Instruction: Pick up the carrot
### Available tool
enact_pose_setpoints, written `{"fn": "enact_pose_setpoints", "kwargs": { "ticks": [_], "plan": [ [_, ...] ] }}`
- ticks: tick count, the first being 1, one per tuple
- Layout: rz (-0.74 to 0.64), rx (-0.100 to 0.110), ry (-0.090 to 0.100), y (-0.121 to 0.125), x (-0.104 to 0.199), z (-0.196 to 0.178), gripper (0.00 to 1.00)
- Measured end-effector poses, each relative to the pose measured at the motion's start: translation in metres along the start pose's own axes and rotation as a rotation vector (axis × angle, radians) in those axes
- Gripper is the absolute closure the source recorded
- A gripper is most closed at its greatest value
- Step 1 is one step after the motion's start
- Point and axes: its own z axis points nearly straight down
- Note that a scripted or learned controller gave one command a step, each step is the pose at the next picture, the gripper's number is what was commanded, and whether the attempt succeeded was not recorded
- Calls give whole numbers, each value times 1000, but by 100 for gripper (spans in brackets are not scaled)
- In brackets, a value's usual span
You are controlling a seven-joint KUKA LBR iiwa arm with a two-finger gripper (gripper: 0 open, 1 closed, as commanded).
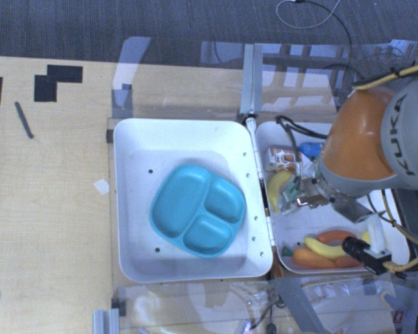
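carrot (308, 257): one, orange, lying at the front of the right bin (292, 264), touching a banana (325, 248). judged light, stiff, smooth toy plastic, apt to slip; take it across the thick middle. bins: two. blue plate (198, 209): one, left bin (132, 186). hand (297, 195): over the right bin's rear, well apart; grip state cannot be told.

Arm (376, 138) reaching in from right, gripper (297, 195) low, prob. angled left.

"KUKA" in black letters runs down the grey arm (403, 139); no other legible txt.
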Motion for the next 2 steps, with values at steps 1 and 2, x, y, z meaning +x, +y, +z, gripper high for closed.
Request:
{"fn": "enact_pose_setpoints", "kwargs": {
  "ticks": [1,2],
  "plan": [
    [-41,2,1,16,70,9,100],
    [93,-23,2,34,114,78,100]
  ]
}}
